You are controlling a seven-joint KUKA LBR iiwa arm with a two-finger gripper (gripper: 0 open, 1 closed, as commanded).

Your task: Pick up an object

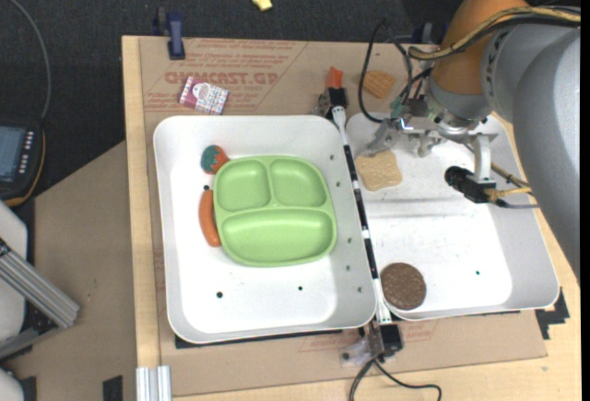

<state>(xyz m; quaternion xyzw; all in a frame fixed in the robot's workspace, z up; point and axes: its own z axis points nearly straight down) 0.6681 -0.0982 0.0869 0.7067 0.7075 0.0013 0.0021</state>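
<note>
My gripper (403, 143) hangs over the back left part of the right bin (479, 252), its fingers spread apart with bare white floor between them. A tan toast slice (379, 171) lies just in front of and below the left finger, apart from it. A round brown patty (403, 285) rests near the right bin's front left corner. In the left bin (267, 298) sits a green divided plate (274, 210), with an orange sausage (209, 217) along its left side and a small teal and red piece (214, 158) at its back left.
The bins' shared wall (358, 206) runs just left of the toast. Outside the bins on the bench lie a tan piece (378, 83), a pink and white packet (203, 95) and a blue clamp (173, 32). The arm fills the upper right.
</note>
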